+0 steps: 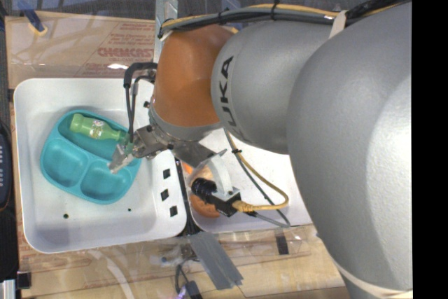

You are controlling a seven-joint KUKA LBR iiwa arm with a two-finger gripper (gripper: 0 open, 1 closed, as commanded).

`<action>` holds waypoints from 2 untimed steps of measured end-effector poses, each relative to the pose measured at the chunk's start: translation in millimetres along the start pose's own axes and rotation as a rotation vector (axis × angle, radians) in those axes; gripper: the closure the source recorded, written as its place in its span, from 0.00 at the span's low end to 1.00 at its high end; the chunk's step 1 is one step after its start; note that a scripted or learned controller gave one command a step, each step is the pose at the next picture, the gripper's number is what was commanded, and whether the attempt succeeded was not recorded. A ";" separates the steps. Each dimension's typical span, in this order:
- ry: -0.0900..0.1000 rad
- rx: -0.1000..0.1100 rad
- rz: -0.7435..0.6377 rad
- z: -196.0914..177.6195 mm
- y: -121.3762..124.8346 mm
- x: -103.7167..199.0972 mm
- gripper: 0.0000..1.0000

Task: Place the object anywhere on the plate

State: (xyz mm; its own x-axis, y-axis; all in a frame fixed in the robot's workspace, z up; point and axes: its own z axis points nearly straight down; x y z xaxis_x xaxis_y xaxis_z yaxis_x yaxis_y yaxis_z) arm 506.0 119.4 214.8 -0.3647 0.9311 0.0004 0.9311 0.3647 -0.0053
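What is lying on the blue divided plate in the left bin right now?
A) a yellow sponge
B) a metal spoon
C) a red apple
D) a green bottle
D: a green bottle lies on its side in the top compartment of the blue plate, left of the gripper.

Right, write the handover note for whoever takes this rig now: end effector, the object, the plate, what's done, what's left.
End effector: over the right edge of the teal plate in the left bin. Whether it is open or shut cannot be told.
Object: the green bottle lies on its side in the plate's upper compartment, apart from the end effector's tips.
Done: the bottle rests on the plate, so the placement looks complete.
Left: probably only lifting the arm clear and confirming the bottle stays put.
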 end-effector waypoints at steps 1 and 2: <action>0.001 0.002 0.130 116.3 87.1 20.3 0.00; 0.005 0.008 0.122 110.0 86.8 23.7 1.00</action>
State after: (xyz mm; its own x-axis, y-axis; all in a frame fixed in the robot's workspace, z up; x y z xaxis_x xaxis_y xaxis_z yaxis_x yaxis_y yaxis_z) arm 577.6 173.0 104.4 -0.2484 0.9686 0.0042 0.9686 0.2484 -0.0135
